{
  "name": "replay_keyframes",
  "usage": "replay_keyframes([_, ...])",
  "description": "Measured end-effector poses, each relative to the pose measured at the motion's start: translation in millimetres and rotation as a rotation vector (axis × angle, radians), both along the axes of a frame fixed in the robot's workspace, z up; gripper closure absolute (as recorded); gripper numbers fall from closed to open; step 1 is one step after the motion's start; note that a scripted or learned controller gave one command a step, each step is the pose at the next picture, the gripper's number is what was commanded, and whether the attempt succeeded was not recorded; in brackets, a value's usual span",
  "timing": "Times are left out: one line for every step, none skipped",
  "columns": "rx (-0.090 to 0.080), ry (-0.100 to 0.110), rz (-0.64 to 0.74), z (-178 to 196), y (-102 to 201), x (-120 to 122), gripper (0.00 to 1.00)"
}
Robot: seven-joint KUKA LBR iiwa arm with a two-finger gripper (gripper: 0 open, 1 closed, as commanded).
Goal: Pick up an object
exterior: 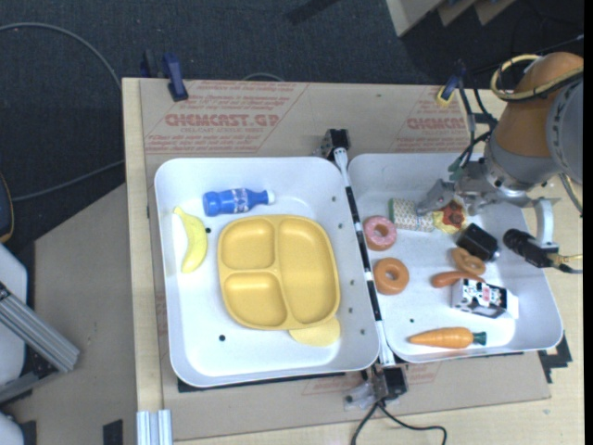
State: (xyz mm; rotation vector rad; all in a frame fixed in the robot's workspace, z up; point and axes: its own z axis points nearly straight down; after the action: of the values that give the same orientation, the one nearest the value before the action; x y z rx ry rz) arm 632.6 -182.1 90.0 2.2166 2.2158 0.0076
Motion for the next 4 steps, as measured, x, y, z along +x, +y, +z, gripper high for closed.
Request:
replay_keyframes([-0.001,0.005,0.000,76,-31,-3,0.00])
replay_keyframes([0.002,0.008,0.001,7,-5,-10,0.00])
replay_keyframes([0.008,0.011,0.003,0,-38,-74,0.00])
replay_keyframes([0.004,0.007,0.001,10,-40,-74,1.00])
